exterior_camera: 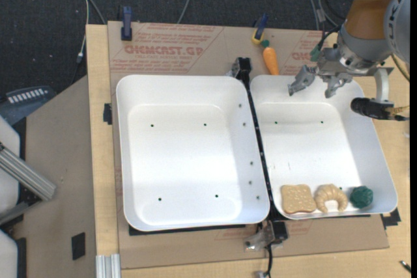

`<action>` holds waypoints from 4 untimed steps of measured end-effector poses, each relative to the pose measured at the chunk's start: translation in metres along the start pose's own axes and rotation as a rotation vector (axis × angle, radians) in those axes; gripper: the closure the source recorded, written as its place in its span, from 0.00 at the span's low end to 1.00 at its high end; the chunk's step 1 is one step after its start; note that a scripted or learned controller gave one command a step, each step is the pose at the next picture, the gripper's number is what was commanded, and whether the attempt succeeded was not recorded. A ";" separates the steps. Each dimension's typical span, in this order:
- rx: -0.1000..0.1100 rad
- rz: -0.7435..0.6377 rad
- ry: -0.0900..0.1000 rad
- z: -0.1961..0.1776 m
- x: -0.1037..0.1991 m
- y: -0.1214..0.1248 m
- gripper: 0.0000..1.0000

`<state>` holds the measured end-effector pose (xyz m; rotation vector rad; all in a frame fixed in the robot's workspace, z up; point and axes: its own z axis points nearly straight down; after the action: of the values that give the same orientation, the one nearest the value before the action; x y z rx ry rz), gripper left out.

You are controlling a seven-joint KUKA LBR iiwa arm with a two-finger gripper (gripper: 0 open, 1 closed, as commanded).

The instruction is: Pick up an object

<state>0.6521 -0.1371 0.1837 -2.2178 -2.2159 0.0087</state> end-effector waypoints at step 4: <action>-0.011 -0.001 -0.001 0.086 -0.006 -0.004 1.00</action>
<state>0.6469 -0.1428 0.0981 -2.2222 -2.2231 -0.0025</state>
